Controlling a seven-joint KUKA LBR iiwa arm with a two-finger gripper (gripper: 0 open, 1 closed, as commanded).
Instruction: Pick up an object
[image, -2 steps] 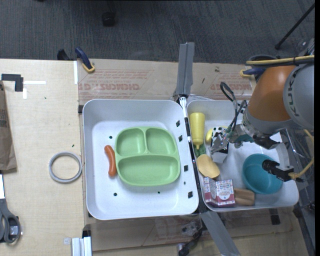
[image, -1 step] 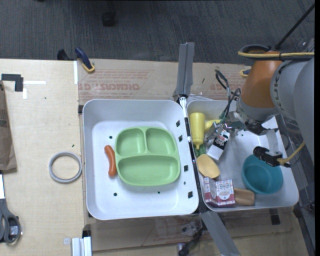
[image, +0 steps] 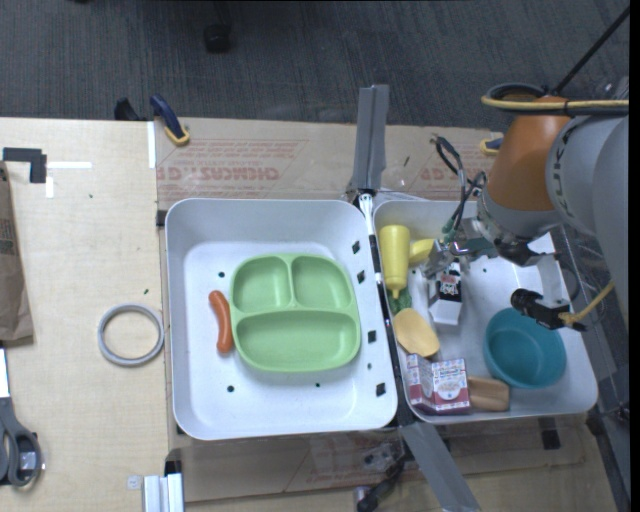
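Nearest the camera, at the upper right of the frame, the grey arm with its orange band reaches down into the right bin. Its pincer hangs low over the upper left part of that bin, among cables, just above a small white box-like item. Whether its fingers are apart or together I cannot tell; they are too small and cluttered by wiring, and nothing can be seen clamped between them.

Candidates for picking all lie in the right bin: a yellow bottle along the left wall, a tan rounded piece just below it, a red and white carton at the lower edge with a tan roll-like item beside it, and a teal bowl at the lower right. The white item under the pincer seems the likeliest target, though that is a judgement.

Across in the left bin, a green divided plate sits in the middle with an orange sausage-shaped toy just to its left. On the tabletop, a grey tape ring lies at centre left.

As for progress, the approach looks made, but no lift is evident: every object rests on a bin floor. Closing on something and raising it clear seems left to do.
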